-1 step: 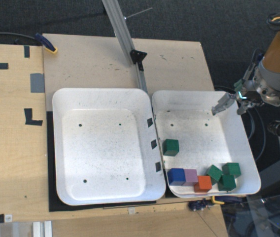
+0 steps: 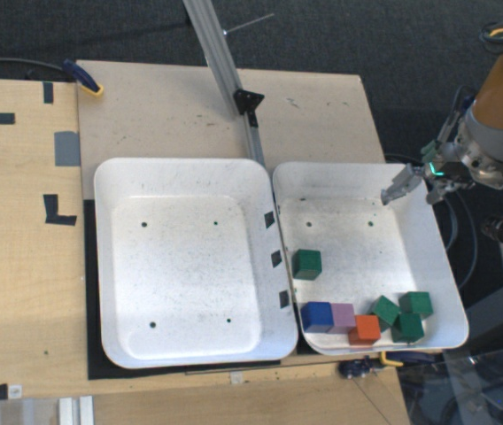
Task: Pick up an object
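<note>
Above the right bin's far-right rim hangs the claw, grip unreadable, blocks clustered well apart.

A pale wooden bench stands on dark carpet.

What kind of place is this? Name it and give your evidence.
Probably a robotics lab test bench, not a home or shop. Two white bins sit side by side on a plywood bench, small coloured blocks lie in the right one, and a gripper reaches in from the right.
</note>
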`<state>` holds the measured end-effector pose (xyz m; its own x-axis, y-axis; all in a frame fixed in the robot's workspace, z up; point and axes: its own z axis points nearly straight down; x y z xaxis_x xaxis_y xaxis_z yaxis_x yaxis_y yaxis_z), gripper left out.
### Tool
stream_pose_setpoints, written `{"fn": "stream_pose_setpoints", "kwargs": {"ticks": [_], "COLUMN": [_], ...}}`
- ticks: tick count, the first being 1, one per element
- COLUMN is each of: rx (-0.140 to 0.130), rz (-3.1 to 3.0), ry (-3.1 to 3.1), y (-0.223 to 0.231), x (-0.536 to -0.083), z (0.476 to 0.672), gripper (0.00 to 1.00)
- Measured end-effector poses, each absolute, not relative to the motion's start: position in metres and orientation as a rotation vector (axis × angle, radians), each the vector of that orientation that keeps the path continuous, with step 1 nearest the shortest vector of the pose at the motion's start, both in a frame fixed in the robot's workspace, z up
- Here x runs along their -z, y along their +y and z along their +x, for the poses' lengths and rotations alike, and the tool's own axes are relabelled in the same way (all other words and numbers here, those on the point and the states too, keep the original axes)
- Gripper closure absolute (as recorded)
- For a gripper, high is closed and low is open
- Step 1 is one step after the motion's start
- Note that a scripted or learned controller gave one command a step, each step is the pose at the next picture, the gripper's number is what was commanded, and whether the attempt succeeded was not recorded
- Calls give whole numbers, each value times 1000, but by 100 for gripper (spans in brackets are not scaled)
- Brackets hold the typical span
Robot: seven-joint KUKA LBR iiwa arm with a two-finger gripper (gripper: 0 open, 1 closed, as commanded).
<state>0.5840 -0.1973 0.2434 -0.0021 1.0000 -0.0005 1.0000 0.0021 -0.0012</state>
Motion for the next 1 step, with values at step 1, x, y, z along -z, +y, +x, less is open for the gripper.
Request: {"fn": "stream_pose_setpoints", "kwargs": {"ticks": [1], "rx": [-8], "rz": [-2217], "ry": [-2218], "y": [-202], "x": [-181], "z": [581], "gripper": [0]}}
